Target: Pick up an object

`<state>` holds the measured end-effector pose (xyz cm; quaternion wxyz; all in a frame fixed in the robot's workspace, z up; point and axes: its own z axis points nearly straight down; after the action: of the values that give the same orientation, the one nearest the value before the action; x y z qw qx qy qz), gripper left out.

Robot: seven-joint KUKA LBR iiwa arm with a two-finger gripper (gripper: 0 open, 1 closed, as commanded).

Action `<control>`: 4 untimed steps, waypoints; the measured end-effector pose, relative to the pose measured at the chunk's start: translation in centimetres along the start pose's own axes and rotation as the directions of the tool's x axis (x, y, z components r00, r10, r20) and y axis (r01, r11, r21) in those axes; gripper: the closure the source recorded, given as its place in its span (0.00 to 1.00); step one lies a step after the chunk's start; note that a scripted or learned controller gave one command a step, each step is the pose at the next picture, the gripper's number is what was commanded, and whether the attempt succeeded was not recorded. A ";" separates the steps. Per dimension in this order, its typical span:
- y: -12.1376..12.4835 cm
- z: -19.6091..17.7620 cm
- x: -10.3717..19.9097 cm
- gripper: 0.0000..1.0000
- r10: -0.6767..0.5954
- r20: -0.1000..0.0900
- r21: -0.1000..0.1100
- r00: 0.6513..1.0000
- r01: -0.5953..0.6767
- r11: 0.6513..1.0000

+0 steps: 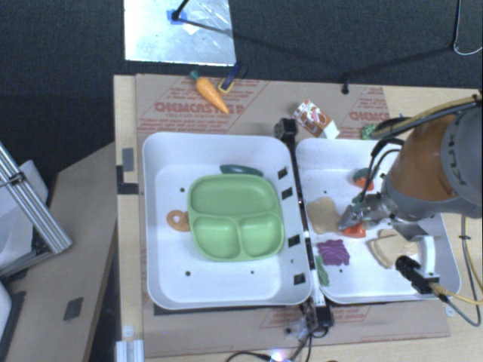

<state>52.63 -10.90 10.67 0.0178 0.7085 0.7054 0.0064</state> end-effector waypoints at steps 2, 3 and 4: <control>0.5 -9.2 -1.3 1.00 -0.008 -0.014 0.027 1.000 0.008 1.000; 0.8 -11.9 -1.3 1.00 -0.009 -0.015 0.029 1.000 0.009 1.000; 4.7 -10.8 2.6 1.00 -0.014 -0.017 0.030 1.000 0.014 0.999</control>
<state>56.99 -8.20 21.58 0.0009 0.7037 0.7105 0.0017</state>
